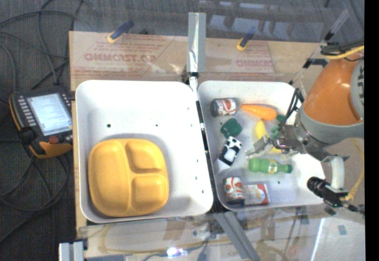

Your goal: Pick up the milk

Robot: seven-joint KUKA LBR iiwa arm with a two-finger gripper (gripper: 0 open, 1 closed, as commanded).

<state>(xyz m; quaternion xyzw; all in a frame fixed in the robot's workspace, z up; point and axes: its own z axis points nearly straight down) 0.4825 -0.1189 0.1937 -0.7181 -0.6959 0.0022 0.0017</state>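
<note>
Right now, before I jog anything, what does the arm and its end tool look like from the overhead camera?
The arm is a bulky rounded body with a broad orange band over a grey collar. Dark cables run along its right side. The gripper is a small grey and black metal assembly, with thin linkages forming its jaws.

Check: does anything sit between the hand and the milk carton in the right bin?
Nothing visible blocks it. The hand hovers right of the milk carton, white floor between; a yellow item and green bottle flank that gap.
</note>
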